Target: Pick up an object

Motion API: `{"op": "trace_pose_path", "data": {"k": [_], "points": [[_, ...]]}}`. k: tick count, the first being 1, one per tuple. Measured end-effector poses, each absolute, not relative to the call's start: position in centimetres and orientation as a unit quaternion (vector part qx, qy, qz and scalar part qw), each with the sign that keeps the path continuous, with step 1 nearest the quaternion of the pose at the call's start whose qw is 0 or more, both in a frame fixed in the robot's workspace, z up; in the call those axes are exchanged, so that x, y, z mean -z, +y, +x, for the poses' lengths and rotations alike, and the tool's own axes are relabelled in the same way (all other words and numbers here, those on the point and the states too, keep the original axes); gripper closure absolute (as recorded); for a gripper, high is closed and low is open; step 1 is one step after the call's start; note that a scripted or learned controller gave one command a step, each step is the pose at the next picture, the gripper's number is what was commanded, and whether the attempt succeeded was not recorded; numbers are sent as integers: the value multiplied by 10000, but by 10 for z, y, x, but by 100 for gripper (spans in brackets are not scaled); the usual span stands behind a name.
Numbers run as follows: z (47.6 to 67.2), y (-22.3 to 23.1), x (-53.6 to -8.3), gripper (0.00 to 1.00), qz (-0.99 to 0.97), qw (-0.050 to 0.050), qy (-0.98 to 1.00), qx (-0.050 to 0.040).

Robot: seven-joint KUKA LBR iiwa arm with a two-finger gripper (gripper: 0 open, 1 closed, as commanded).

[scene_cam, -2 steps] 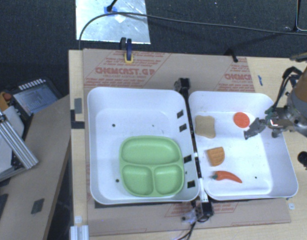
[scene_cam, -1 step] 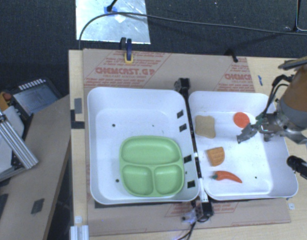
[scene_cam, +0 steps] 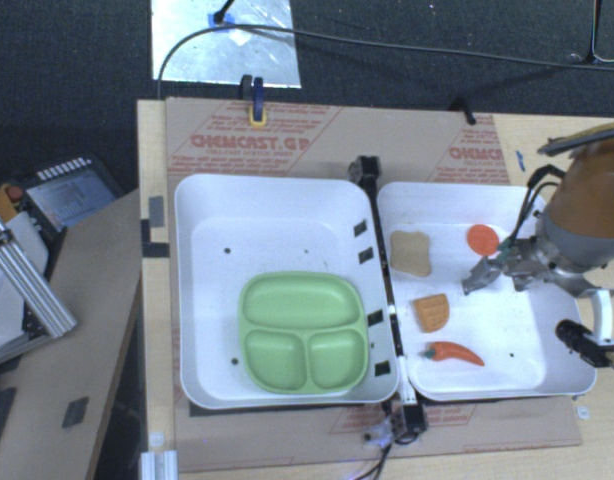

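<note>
Left of the claw (scene_cam: 495,271), orange piece (scene_cam: 432,312), tan slice (scene_cam: 411,253), apart.

Off to my left, a green divided tray (scene_cam: 303,331) sits toward the near side of the left white bin (scene_cam: 202,208). Behind both bins, printed cardboard (scene_cam: 317,133) covers the surface, a yellow clamp (scene_cam: 256,101) pinching its far edge, a silvery sheet (scene_cam: 227,28) beyond.
</note>
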State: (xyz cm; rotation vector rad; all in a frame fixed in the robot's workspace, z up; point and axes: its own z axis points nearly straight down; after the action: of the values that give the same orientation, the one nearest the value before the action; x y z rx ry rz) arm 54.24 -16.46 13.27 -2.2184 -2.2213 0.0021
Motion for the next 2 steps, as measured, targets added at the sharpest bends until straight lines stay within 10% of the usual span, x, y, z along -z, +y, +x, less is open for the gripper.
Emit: {"op": "trace_pose_path", "data": {"k": [1, 2], "points": [[544, -165, -146, 100, -7064, -20, -7078, 7], [549, -160, -191, 100, -7056, -26, -7086, 15]]}}
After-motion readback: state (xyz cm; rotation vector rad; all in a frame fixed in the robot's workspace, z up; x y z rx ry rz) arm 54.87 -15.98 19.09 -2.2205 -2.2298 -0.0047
